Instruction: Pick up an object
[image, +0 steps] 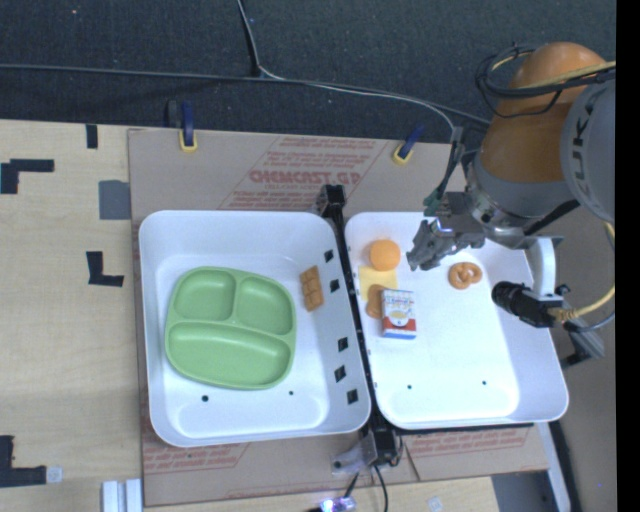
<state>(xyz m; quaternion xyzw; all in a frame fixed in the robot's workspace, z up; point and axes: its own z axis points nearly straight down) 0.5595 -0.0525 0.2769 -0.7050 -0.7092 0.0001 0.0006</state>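
Small carton, label unreadable

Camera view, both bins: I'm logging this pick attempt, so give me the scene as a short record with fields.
left bin: holds a green divided plate and a small brown waffle piece near its right wall
right bin: orange ball, yellow slice under it, small printed carton, pretzel
gripper: over the right bin's upper part, between the orange ball and the pretzel
held object: none visible between the fingers
arm: enters from the right
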